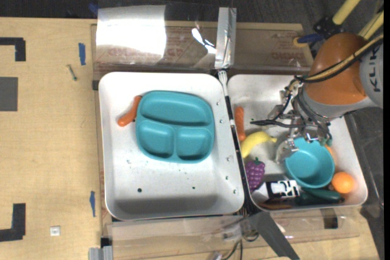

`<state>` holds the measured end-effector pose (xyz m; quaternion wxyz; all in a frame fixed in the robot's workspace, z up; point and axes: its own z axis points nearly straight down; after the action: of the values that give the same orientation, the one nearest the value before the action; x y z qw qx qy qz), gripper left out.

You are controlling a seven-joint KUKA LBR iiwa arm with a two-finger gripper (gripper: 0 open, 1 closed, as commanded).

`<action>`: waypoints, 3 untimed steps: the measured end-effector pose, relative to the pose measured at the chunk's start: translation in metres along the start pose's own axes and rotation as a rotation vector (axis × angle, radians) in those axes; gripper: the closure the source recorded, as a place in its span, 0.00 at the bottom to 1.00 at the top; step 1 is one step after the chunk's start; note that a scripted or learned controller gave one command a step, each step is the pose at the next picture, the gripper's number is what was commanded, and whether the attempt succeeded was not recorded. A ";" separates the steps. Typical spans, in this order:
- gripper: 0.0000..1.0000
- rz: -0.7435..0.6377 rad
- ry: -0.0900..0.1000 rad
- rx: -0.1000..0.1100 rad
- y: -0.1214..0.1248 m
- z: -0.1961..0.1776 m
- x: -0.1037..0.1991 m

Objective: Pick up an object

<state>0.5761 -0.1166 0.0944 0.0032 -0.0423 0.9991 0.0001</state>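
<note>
Overhead slanted view of two shallow white bins. Left bin point(116, 179): a teal divided plate point(175, 125), smooth plastic w/ rounded corners and three compartments, long axis approx. left-right; an orange carrot-like piece point(128, 112) lies against its left edge, tilted, long axis running lower-left to upper-right.

Right bin point(356, 149): a yellow banana point(256, 142), curved and glossy, long axis approx. left-right w/ a slight upward tilt toward the right; a purple grape bunch point(255, 173), knobbly, long axis approx. vertical, just below the banana; a teal bowl point(309, 165), round and smooth, opening facing up; an orange ball point(343, 182) touching the bowl's lower-right rim; a small black-and-white item point(283, 188) below the bowl; a thin orange stick point(240, 122) along the bin's left wall, long axis vertical.

Gripper point(294, 131) sits over the right bin, between banana and bowl, near the bowl's upper-left rim. Finger opening cannot be told amid cables and metal parts; no obj. seen between them.
</note>
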 end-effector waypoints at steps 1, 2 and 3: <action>0.00 0.011 -0.006 0.002 0.023 0.005 0.021; 0.00 0.081 -0.029 0.006 0.023 -0.032 0.082; 0.00 0.055 -0.046 0.012 0.028 -0.002 0.077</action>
<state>0.4975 -0.0952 0.0959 0.0262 -0.0147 0.9995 -0.0047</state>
